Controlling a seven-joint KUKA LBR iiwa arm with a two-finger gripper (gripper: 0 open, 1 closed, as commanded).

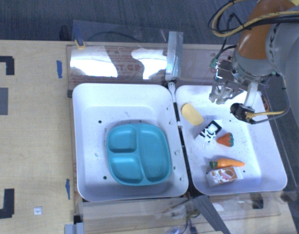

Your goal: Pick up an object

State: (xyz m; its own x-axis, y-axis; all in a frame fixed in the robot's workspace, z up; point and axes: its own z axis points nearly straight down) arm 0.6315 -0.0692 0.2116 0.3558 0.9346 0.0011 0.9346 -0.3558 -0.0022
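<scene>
While the arm [266, 38] reaches in from the right, its pincer [219, 97] hangs over the far end of the right bin [271, 174]; whether it's open or closed, I cannot tell. Below it lie a yellow piece [192, 113], a black-and-white item [210, 130], a strawberry [225, 140], a carrot [228, 163] and a small carton [222, 175]. The left bin [86, 140] holds a blue divided plate [138, 153].

Two bins are set side by side. A divided plate [139, 153] is held in the left bin [86, 101]. In the right bin [266, 167], a rounded block [192, 114] is placed farthest back, a small card [209, 130] and strawberry [225, 140] nearer, a carrot [228, 163] and carton [222, 175] nearest.
</scene>
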